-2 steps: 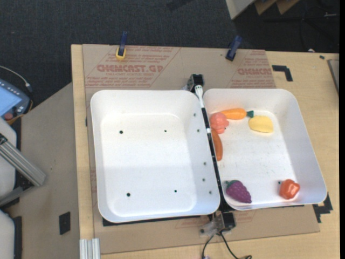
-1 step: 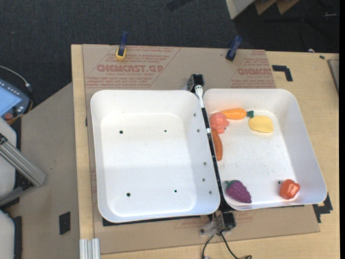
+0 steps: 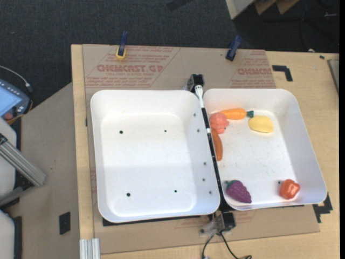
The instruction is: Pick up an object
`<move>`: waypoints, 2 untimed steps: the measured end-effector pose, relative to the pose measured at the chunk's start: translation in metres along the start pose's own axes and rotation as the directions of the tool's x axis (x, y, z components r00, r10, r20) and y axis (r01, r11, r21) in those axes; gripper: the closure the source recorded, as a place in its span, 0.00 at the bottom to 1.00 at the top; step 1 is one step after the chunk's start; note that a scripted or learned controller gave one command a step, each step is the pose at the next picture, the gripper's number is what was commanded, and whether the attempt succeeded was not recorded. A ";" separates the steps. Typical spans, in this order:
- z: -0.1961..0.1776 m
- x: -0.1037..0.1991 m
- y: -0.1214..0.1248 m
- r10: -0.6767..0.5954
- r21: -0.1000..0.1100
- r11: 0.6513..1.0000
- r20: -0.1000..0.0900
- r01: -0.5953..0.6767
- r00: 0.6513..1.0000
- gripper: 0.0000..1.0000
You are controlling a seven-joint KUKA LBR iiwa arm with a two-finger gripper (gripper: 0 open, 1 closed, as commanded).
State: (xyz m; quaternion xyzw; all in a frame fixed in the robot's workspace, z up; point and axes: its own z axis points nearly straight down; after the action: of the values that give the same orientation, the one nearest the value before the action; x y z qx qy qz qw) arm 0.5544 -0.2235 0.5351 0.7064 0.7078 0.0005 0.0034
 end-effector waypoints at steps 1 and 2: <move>0.000 0.000 0.035 0.000 -0.001 1.000 0.001 0.000 1.000 1.00; 0.000 0.000 0.068 0.000 0.000 1.000 0.000 0.000 1.000 1.00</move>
State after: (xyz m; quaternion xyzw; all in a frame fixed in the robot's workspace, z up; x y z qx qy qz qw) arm 0.6228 -0.2233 0.5352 0.7063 0.7079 0.0005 0.0035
